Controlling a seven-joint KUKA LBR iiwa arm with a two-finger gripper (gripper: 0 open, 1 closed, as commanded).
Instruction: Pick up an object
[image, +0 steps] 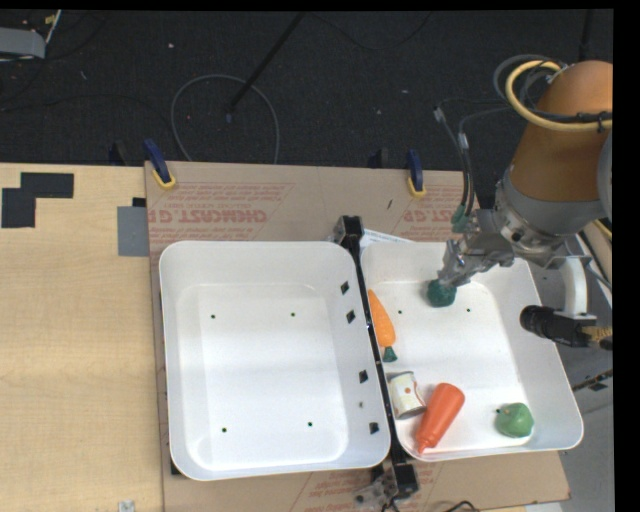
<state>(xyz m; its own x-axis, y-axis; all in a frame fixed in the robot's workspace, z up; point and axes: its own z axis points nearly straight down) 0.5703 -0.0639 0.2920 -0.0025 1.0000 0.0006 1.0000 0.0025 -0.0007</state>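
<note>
Lying in the right bin (560, 400) are five things: two carrots (380, 318), one can (404, 393), one green fruit (514, 420), one teal lump (441, 293). Arm slants down from right; gripper (452, 277) touches the lump, jaws' state unclear.

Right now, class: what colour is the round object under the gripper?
Dark green, seen in the camera view, beneath the gripper.

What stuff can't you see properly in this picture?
- Dark green object: the gripper covers its top, so its shape and whether it is gripped are unclear.
- Small can: label too small to read.
- Carrot: partly tucked against the divider between the bins.
- Arm: cut off by the right edge.
</note>
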